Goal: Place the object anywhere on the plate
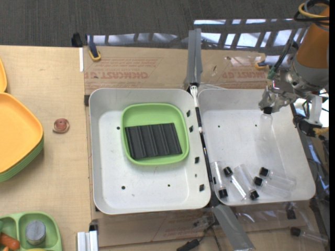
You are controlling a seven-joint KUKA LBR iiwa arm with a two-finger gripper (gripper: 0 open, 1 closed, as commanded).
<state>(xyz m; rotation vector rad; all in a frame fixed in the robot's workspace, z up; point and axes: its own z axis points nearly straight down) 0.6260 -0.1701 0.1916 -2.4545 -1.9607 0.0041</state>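
Note:
A green plate [130, 115] sits in the left white bin [104, 182], with a dark grey ribbed slab [154, 140] lying across its middle. My gripper [269, 105] hangs over the far side of the right bin [293, 190], well to the right of the plate. A clear vial with a black cap [266, 123] hangs straight down from the fingertips, which are shut on the cap end. Several more clear vials with black caps [243, 179] lie at the near edge of the right bin.
A metal divider [194, 61] runs between the bins at the back. On the bench to the left are stacked orange plates [18, 135], a small red knob [61, 124], and a green compartment tray [26, 231].

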